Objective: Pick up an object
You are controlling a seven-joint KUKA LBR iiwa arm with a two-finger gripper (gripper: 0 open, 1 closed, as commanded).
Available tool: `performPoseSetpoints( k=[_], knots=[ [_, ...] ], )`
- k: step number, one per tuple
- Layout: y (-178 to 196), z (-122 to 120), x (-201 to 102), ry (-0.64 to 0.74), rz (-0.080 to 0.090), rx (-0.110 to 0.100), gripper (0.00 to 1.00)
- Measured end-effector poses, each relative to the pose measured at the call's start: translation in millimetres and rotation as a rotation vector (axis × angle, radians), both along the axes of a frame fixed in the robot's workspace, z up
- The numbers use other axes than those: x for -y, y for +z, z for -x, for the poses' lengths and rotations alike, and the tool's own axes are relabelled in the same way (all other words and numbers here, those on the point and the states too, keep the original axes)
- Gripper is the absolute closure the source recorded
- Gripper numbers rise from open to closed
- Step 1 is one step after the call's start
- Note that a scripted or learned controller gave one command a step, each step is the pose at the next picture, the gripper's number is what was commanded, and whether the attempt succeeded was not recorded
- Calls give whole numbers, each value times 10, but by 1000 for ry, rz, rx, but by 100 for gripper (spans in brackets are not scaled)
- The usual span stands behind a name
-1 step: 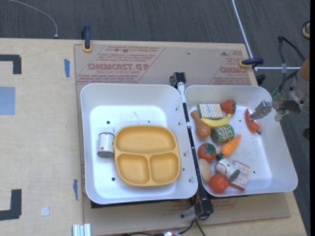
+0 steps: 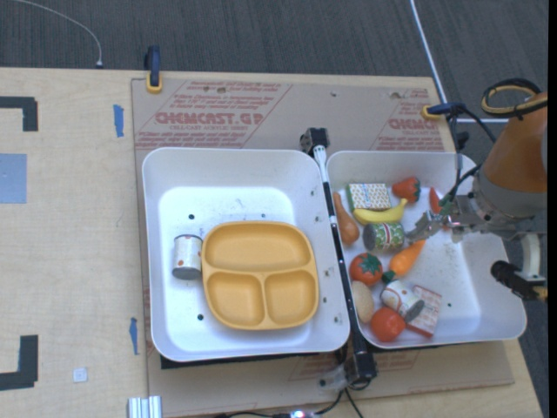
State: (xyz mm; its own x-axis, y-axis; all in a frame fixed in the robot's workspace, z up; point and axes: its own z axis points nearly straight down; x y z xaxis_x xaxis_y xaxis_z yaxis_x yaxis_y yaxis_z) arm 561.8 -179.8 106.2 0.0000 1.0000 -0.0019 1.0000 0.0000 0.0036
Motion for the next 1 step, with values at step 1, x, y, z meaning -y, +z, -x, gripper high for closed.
performPoseSetpoints(
  k=[1],
  knots=[
    [-163,346,-740,-1,5,11,0]
  ],
)
